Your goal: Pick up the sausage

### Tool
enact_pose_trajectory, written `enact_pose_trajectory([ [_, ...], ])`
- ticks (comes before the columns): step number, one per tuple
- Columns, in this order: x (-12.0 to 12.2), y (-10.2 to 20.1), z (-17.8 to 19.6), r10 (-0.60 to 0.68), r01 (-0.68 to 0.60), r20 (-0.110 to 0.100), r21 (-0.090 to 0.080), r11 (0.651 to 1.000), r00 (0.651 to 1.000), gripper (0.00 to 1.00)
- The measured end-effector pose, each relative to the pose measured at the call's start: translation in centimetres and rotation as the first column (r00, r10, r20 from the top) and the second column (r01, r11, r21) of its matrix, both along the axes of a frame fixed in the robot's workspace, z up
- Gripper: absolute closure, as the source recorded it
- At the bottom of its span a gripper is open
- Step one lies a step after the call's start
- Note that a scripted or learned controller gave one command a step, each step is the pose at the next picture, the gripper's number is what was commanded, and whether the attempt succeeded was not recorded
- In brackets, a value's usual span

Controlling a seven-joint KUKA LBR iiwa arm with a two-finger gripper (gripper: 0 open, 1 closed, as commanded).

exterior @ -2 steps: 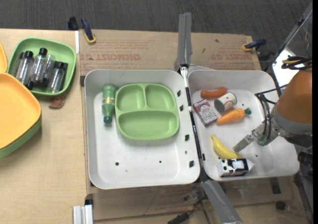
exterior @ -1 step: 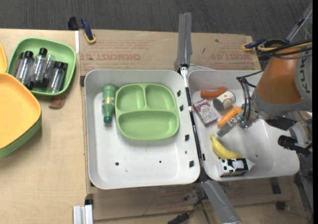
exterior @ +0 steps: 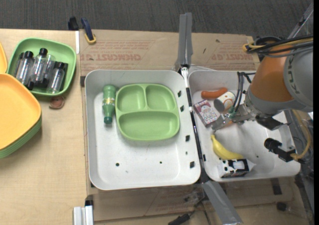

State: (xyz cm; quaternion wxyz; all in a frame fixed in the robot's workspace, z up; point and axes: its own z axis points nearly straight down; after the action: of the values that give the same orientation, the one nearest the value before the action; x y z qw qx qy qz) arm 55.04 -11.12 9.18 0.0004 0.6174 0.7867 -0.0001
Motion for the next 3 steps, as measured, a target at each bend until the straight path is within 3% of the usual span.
enact_pose_trajectory([
  [1,4.4,1.0,-0.1,0.051,-0.051,-0.001,0.0,0.999,0.999,0.0],
  [2,7.1,0.8,-0.2,0.063,-0.063,-0.008,0.0,0.998,0.998,0.0],
  [3,10.0,-1.5,-0.7,0.049,-0.049,-0.035,0.009,0.999,0.998,0.0],
])
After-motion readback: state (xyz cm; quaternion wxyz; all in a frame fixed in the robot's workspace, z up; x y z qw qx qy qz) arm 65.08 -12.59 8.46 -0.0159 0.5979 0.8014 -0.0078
